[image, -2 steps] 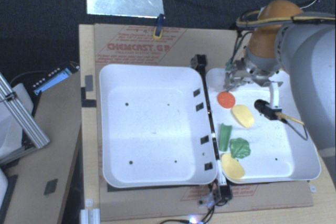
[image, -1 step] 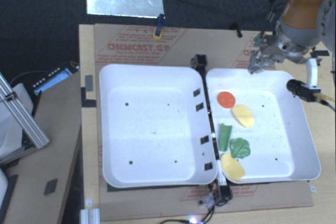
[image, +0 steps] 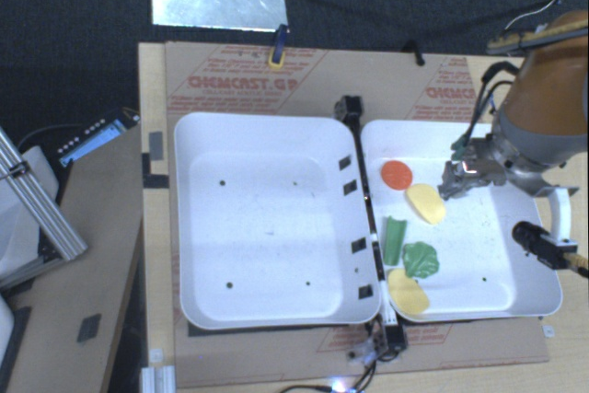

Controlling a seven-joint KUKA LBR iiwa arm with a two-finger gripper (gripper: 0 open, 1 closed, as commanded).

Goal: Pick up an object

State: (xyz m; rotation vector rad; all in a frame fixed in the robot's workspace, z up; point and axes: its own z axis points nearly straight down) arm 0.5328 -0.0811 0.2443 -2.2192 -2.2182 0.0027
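Hand (image: 453, 182) sits low in right bin (image: 529, 290), nearest the pale yellow oval piece (image: 426, 203), which lies just beside it, down & to view-left, long axis approx. diagonal; can't tell how the hand's grip is set, too blurry.

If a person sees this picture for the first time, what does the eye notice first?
The grey and orange arm at the right, its gripper low over the right bin. Next, that bin's bright pieces: an orange disc, a pale yellow piece beside the gripper, two green ones below.
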